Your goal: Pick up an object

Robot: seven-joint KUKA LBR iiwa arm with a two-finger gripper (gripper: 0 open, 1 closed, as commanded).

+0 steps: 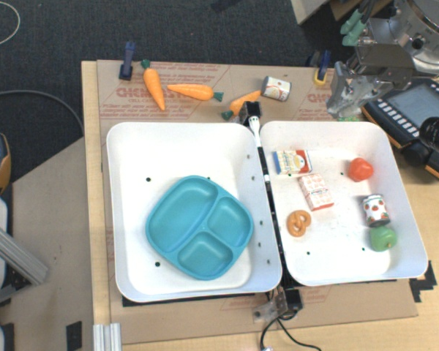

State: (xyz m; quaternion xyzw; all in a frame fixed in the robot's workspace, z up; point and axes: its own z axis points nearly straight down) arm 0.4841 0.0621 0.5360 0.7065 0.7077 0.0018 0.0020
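The gripper (349, 93), its state impossible to tell, is hovering beyond the right bin (406, 196)'s far rim, needing a straight descent onto the nearby tomato (361, 169).

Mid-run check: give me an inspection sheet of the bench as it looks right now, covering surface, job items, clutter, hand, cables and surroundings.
Surface: cardboard-topped bench bearing two white bins side by side, left bin and right bin.
Job's things: right bin holds a red tomato, green apple, small can, pretzel and two small cartons. Left bin holds a teal divided plate.
Clutter: three toy carrots and a small carton lie on the cardboard behind the bins.
Hand: the hand hangs over the right bin's far rim, holding nothing; finger state unclear.
Cables: one black cable at the front edge.
Surroundings: dark carpet; keypad device at right.
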